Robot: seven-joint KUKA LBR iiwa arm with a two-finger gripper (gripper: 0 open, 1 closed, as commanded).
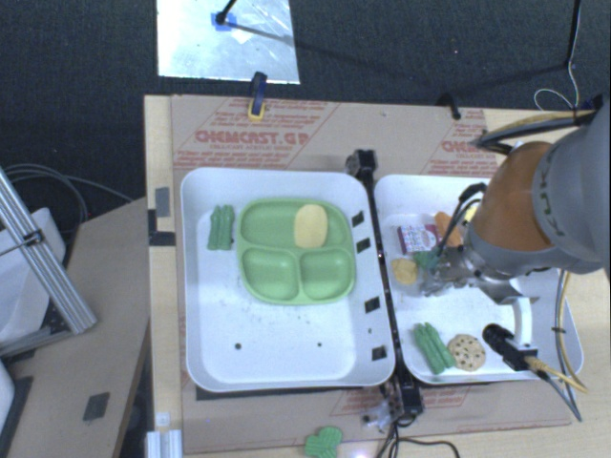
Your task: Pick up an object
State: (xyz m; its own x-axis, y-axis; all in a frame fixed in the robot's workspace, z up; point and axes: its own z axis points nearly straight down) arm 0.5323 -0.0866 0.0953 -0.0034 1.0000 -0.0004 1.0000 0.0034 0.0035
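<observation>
Lowest in view, a green leafy toy (326, 441) lies off the bench edge. Inside the right white bin (558, 370) the gripper (437, 277) is lowered over a small yellow piece (406, 271); its opening cannot be told. The approach step is judged underway. A green bean bundle (431, 347) and a round speckled cookie (467, 351) sit near, crowding the descent.

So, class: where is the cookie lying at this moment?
In the camera view, the cookie lies near the front edge of the right bin, just right of a green bean bundle and below the gripper.
</observation>
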